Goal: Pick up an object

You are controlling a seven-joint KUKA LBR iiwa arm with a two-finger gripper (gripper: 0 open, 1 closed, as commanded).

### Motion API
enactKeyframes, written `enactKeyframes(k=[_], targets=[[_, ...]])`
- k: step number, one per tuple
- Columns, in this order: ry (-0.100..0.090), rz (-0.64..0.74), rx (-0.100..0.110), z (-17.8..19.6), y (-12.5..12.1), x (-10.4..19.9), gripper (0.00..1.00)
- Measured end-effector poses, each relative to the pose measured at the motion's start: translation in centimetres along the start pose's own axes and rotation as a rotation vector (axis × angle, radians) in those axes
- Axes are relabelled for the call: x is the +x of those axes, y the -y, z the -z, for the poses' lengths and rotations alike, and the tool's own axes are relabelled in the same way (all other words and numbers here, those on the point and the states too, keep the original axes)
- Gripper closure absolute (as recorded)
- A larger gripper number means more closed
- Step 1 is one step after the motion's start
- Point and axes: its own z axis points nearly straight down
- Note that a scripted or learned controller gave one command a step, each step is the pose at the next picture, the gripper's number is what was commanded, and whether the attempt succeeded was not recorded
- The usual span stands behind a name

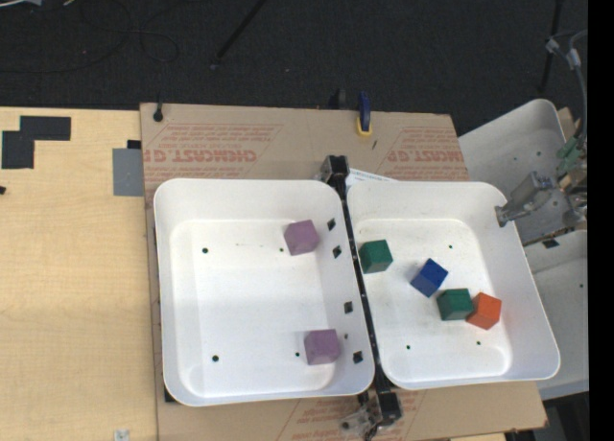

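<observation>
The left bin (182, 286) holds two purple cubes, one near its back (301, 236) and one near its front right (321, 345). In the right bin (451, 362) lie a green cube (375, 256), a blue cube (429, 276), a second green cube (455, 304) and an orange cube (485, 311) touching it. My gripper (523, 207) hangs at the far right, over the right bin's outer rim and apart from every cube. It appears as a grey shape partly cut off by the frame edge.
Both bins rest on a cardboard sheet (249, 147) over a wooden bench (67, 266). A black clip row (345, 266) runs along the divide between the bins. A blue and yellow clamp (364, 115) sits at the cardboard's back edge.
</observation>
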Motion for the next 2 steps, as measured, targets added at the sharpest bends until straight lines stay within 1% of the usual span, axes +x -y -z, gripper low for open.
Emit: enactKeyframes(k=[1, 2], targets=[[-0.001, -0.001, 0.019, 0.0, 0.0, -0.1, 1.0], [0.001, -0.003, 0.007, 10.3, 0.2, -0.3, 1.0]])
